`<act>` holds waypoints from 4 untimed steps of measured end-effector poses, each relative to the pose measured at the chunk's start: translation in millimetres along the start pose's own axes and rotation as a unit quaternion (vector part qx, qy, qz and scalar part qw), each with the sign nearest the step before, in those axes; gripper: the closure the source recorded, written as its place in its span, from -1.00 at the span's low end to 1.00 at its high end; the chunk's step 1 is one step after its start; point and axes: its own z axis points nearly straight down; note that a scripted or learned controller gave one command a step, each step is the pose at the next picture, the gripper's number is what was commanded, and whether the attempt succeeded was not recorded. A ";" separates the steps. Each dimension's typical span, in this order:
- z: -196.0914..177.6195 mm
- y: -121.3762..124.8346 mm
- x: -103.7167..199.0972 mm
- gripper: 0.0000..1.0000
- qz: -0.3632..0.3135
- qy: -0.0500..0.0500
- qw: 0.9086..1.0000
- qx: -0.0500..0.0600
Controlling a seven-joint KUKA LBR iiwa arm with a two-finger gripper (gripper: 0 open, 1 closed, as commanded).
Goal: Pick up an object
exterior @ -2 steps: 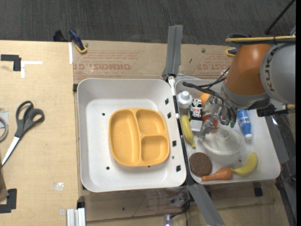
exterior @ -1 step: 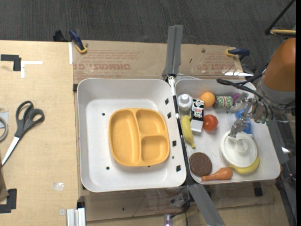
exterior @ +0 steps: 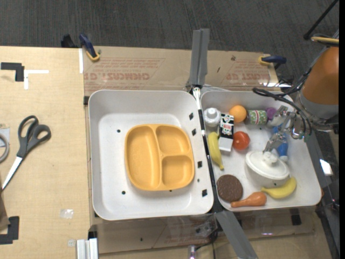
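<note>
The end effector (exterior: 276, 143) is seen low in the right bin (exterior: 310, 171), close to its right wall, above a white lidded bowl (exterior: 267, 168); whether it is open or closed cannot be told from this view, and nothing is seen gripped in it. The grey arm (exterior: 321, 85) with its orange band enters over the bin's upper right corner.

Little free room is left in the right bin, the bare floor being confined mostly to a strip along the right wall. Along its left wall a yellow banana (exterior: 215, 150) is laid lengthwise, with a white bottle (exterior: 212, 116) above it and a black-and-white carton (exterior: 226, 131) just beside it. A red tomato (exterior: 241, 140) is set next to the carton, and an orange (exterior: 237, 114) is found near the top edge beside a green-and-purple bottle (exterior: 261, 116) lying on its side. At the front edge a brown round cookie (exterior: 229, 188), an orange carrot-shaped toy (exterior: 250, 200) and a second banana (exterior: 281, 189) are grouped, the banana touching the bowl's lower rim.

The left bin (exterior: 102, 161) is occupied by a yellow divided plate (exterior: 159, 157) at its centre, with open floor left all round it.

Both bins are set on a light wooden desk (exterior: 43, 198) over brown cardboard (exterior: 140, 72) held by blue clamps (exterior: 89, 46). A pair of black-handled scissors (exterior: 26, 142) is laid on the desk well to the left of the bins. Dark carpet (exterior: 135, 9) is seen beyond the desk.
</note>
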 end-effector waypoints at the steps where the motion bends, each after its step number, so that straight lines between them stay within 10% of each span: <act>1: 0.7 -12.4 37.8 -1.00 0.091 0.002 0.996 -0.001; 2: 0.8 -8.9 65.6 -1.00 0.113 0.002 0.994 0.000; 3: -9.8 -7.9 64.0 1.00 0.111 0.000 0.994 0.000; 4: -6.5 21.4 133.8 1.00 0.208 -0.010 0.978 -0.003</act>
